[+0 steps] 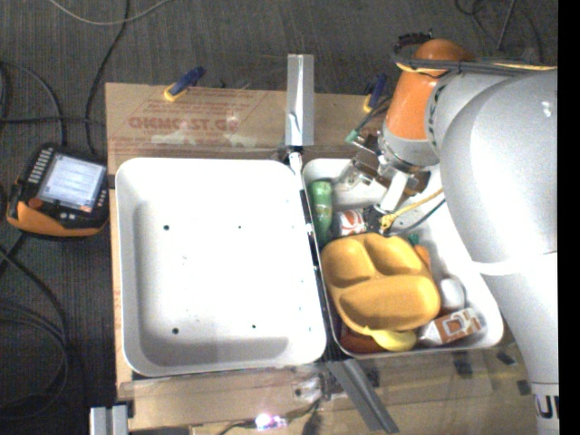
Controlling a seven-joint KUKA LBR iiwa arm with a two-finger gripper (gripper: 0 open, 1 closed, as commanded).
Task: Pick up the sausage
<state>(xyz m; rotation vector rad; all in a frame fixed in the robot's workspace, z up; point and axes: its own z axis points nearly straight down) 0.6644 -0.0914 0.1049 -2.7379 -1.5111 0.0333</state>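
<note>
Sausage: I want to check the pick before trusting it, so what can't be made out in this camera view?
- Sausage: I cannot single it out in the right bin; the big yellow bread-shaped toy covers much of the pile.
- Gripper: small and blurred under the wrist, so its state is unclear.
- Items under the grey arm: hidden along the bin's right side.
- Green bottle: label too small to read.

Brown bench (181, 120), two white bins side by side, left bin (217, 261), right bin (489, 320)

Dark carpet floor (227, 16), loose cables (100, 25)
</note>
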